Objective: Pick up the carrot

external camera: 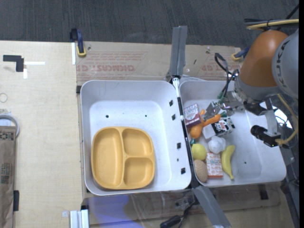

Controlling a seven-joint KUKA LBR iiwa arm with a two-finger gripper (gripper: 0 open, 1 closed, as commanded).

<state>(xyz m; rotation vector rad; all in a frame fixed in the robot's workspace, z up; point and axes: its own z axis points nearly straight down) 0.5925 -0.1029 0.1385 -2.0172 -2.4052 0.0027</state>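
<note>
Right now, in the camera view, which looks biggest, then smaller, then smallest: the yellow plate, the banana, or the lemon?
1. Yellow plate, by far the biggest.
2. Banana.
3. Lemon, smallest, though rounder than the thin banana.
All sit at a similar distance from the camera, so the order looks safe.

Left white bin (95,103) holding a yellow divided plate (123,156), three compartments, low and toward that bin's left side. Right white bin (259,167) touching it along the shared wall. In the right bin, measured from the lemon (198,151): banana (228,160) to its right, red-and-white carton (214,165) just below right, white ball (217,144) between lemon and banana, brownish egg-shaped item (201,170) directly below. Tan counter (38,127) left of the bins.
</note>
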